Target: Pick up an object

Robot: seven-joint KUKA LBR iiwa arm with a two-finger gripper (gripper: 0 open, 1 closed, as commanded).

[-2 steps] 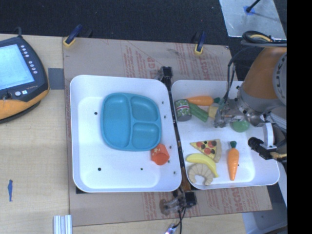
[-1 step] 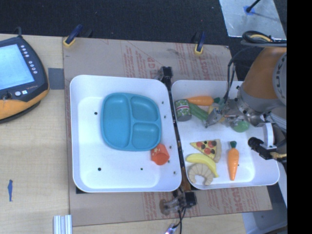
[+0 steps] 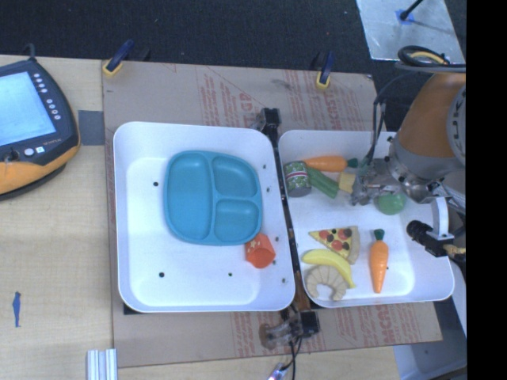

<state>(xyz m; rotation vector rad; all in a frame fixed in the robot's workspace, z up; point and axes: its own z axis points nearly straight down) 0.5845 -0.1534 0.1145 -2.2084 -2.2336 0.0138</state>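
The right bin [image 3: 424, 287] holds several toy foods. Near its back lie a green can [image 3: 297, 178], an orange carrot [image 3: 326, 163], a dark green vegetable [image 3: 323, 185] and a small yellow block [image 3: 347, 182]. Toward the front are a pizza slice [image 3: 337, 239], a banana [image 3: 329, 263], a tan pastry [image 3: 325, 283] and a second carrot [image 3: 379, 264]. My gripper [image 3: 367, 192] is down in the back of this bin, between the yellow block and a green ball [image 3: 390, 203], close to both. I see nothing clearly held in it.
The left bin [image 3: 142, 236] carries a blue divided plate [image 3: 214, 196] and a small orange cup [image 3: 260, 252] near its right wall. A tablet-like pendant [image 3: 32, 125] rests on the bench at far left. Clamps sit on the cardboard's back edge.
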